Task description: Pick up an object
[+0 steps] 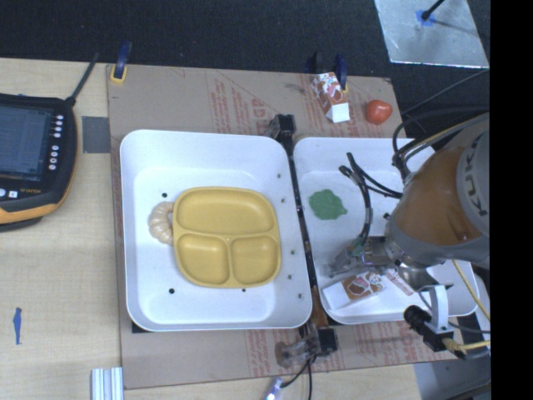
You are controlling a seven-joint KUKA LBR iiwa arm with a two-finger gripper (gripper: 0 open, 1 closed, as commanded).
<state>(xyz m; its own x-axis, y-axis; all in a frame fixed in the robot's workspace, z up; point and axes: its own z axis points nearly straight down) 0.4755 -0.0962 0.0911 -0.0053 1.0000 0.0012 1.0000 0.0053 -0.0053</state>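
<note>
The gripper (pixel 360 267) sits low near the right bin's (pixel 379 313) front edge, just over a small red-and-white packet (pixel 361 286); whether its claw is open or closed cannot be told. A clean grasp likely needs the packet centred before lifting.

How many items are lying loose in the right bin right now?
2: a green piece mid-bin, a small carton at the near edge. The arm may hide more.
</note>
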